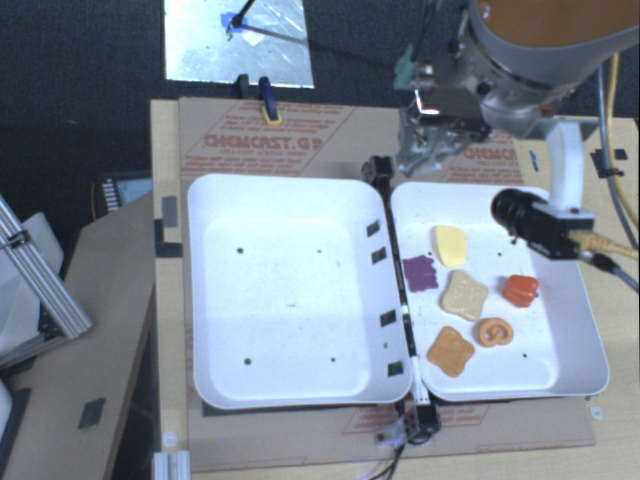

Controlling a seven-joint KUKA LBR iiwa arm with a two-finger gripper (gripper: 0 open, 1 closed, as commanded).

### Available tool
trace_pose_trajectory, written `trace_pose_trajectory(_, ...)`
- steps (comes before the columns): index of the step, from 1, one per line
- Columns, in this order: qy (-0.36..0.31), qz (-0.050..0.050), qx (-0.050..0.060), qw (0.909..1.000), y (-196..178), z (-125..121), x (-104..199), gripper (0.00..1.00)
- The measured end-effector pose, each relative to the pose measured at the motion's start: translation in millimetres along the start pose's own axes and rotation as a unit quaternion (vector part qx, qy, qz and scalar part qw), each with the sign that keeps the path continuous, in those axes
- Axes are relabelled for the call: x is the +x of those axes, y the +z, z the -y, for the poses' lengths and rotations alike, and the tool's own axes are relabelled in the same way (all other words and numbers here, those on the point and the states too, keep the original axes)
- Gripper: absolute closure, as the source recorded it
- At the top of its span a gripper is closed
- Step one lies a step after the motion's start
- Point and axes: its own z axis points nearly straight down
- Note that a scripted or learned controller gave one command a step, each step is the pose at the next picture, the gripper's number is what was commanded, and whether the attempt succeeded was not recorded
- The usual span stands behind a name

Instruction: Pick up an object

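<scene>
White right bin (575,368) holds the toy foods: yellow cheese (450,245), red pepper (520,289), tan toast (464,295). My fingers (432,150) hang above its back edge; I cannot tell their gap.

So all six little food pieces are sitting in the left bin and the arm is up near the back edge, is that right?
Not quite. The camera view shows the food pieces in the right bin, not the left bin. The gripper is indeed near the back edge.
</scene>
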Motion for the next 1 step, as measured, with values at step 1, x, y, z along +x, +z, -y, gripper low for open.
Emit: trace_pose_trajectory(1,-0.006,0.001,0.009,0.9999,-11.0,9.0,49.6,1.00)
